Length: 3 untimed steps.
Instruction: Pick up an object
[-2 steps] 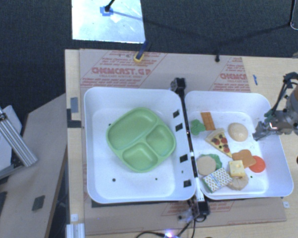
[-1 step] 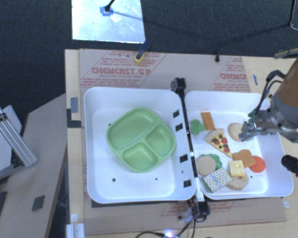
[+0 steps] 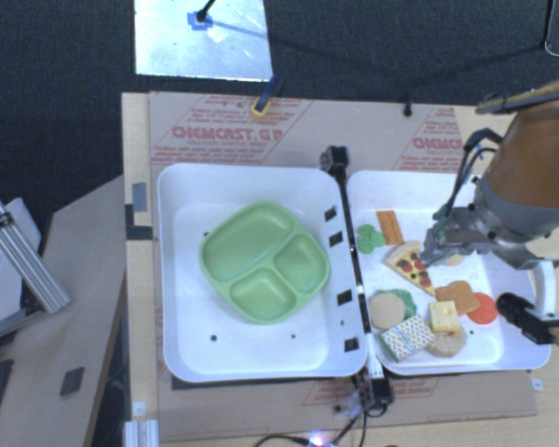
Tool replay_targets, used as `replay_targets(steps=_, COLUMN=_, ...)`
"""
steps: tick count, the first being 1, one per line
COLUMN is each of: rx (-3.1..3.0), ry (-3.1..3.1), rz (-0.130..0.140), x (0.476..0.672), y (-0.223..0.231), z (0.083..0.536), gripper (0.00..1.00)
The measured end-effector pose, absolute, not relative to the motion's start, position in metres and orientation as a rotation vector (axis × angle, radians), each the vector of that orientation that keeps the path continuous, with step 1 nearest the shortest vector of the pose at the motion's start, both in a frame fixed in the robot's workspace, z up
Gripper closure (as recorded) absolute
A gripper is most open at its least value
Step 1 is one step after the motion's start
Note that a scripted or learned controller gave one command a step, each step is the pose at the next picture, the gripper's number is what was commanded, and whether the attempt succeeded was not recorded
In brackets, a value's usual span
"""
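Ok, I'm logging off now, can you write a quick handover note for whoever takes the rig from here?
Gripper: low in the right bin, at the pizza slice; whether it has a grip can't be judged.
Things: all toy food sits in the right bin, including the orange strip, green piece, cheese cube and blue-patterned packet. The green divided plate lies in the left bin.
Done: nothing visibly lifted.
Left: secure one item and raise it.

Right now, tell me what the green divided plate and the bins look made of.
Green plate: likely molded plastic, matte with a soft sheen on its compartment ridges. Left bin and right bin: probably smooth white plastic with rounded, molded rims; material not certain.
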State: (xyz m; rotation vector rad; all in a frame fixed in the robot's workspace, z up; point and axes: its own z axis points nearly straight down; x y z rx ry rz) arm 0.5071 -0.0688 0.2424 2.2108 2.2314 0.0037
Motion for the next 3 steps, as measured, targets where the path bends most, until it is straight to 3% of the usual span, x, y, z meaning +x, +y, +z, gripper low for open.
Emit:
replay_targets(steps=2, rx=2.216, ry=2.226, rz=0.001, x=0.510, y=0.026, z=0.229, gripper=1.00)
replay_targets(steps=3, rx=2.215, ry=2.228, rz=0.002, x=0.495, y=0.072, z=0.230, gripper=1.00)
